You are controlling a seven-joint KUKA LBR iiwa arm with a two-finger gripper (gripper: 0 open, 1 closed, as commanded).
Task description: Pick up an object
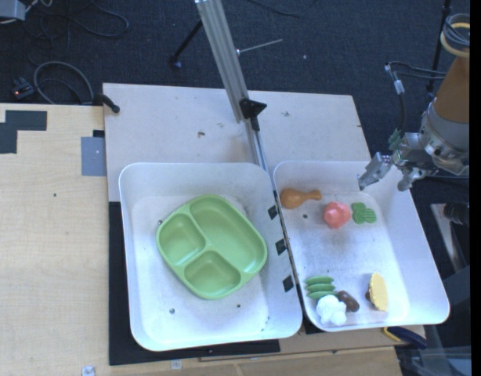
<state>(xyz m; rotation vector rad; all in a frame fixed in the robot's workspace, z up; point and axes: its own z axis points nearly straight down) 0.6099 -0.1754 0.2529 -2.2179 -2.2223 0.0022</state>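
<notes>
My gripper (389, 175) hangs over the far right corner of the right bin (417, 233), its two grey fingers spread apart with nothing between them. Below and left of it lie a red-pink ball-like toy (337, 215) and a small green ridged piece (364, 215) side by side. An orange-brown drumstick toy (298, 198) rests near the bin's far left. At the near end sit a green pea pod (320, 285), a white lumpy piece (330, 309), a small brown piece (348, 299) and a yellow corn-like piece (377, 291).
The left bin (139, 288) holds a green three-compartment plate (211, 245). A slanted aluminium post (229, 61) rises from between the bins at the back. The wooden bench top (45, 233) spreads to the left.
</notes>
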